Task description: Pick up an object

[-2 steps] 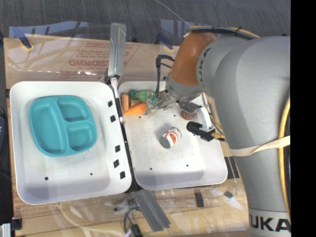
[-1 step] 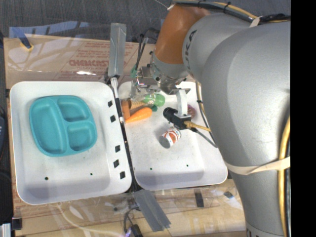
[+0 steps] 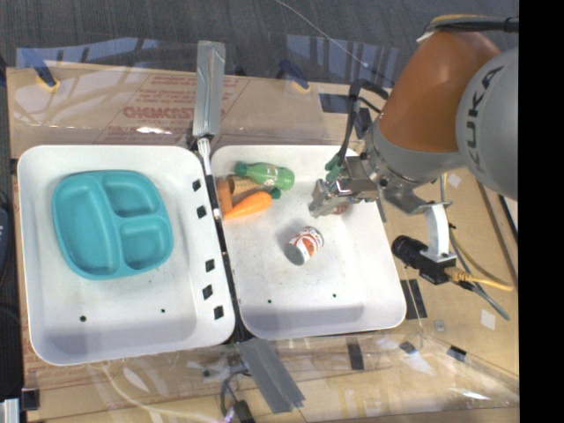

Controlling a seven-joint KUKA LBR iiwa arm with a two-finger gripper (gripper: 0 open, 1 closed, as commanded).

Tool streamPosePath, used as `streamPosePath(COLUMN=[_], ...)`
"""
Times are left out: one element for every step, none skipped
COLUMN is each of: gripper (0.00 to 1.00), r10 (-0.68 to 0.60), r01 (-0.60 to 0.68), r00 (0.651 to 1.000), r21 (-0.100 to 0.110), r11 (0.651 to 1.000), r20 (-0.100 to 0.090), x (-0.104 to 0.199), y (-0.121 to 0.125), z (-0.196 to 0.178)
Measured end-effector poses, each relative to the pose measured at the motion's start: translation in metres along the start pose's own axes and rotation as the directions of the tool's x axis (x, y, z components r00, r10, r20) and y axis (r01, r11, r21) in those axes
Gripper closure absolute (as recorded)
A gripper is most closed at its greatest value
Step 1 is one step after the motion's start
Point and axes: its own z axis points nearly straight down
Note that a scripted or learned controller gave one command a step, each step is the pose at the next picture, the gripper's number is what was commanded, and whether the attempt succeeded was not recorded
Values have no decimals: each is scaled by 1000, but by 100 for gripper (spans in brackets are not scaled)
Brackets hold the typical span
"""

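In the right bin (image 3: 352, 311) lie three things: a green bottle (image 3: 265, 175) at the back left, an orange carrot (image 3: 246, 205) just in front of it, and a small red-and-white can (image 3: 305, 243) on its side near the middle. My gripper (image 3: 330, 199) hangs over the back right part of this bin, to the right of the bottle and behind the can. It sits apart from all three, and nothing shows between its fingers.
The left bin (image 3: 44, 324) holds a teal divided plate (image 3: 112, 222). A raised divider (image 3: 214, 236) with black clips separates the two bins. The arm's orange band (image 3: 436, 86) and grey body loom over the right bin's far right corner. Cables lie on the bench at right.
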Motion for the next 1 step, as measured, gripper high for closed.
streamPosePath(gripper=[100], r10=[213], r01=[-213], r00=[977], r21=[9], r11=[977], r20=[1], x=[-57], y=[21], z=[-42])
